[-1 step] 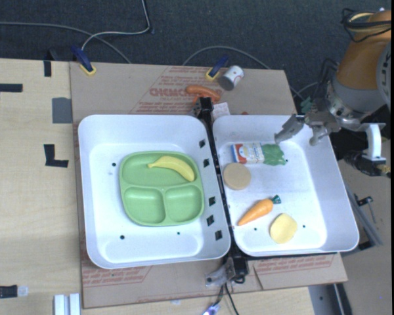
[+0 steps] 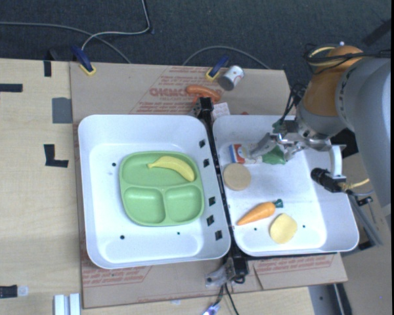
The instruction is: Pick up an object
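The end effector [image 2: 257,151] is blurred, so how its fingers stand can't be made out. A green object [image 2: 274,157] sits partly hidden under the wrist, at about three o'clock from a red-and-white item [image 2: 236,153] too small to identify. The arm [image 2: 354,104] runs off the picture's right edge.
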